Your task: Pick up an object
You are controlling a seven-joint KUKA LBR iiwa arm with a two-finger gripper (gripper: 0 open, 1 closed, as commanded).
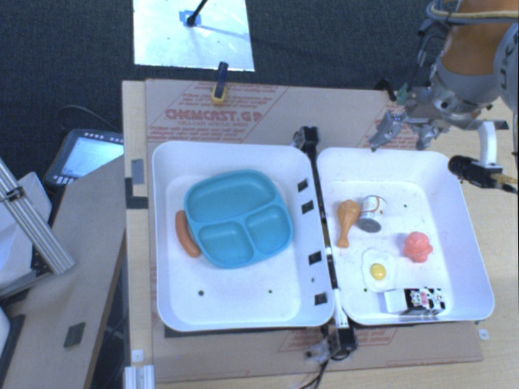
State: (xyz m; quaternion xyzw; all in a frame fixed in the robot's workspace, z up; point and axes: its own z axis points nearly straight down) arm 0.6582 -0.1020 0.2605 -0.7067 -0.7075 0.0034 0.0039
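Now gripper (403,134) above bin's far rim, chicken drumstick (347,220) well below.

Arm (478,31) cut off at the top-right edge, hand (403,132) fingertips too small to judge

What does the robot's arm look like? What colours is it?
The arm is fat and round, mostly orange at the top with shiny grey metal below. Thin cables loop beside it. Its small grey gripper has two pointy fingers.
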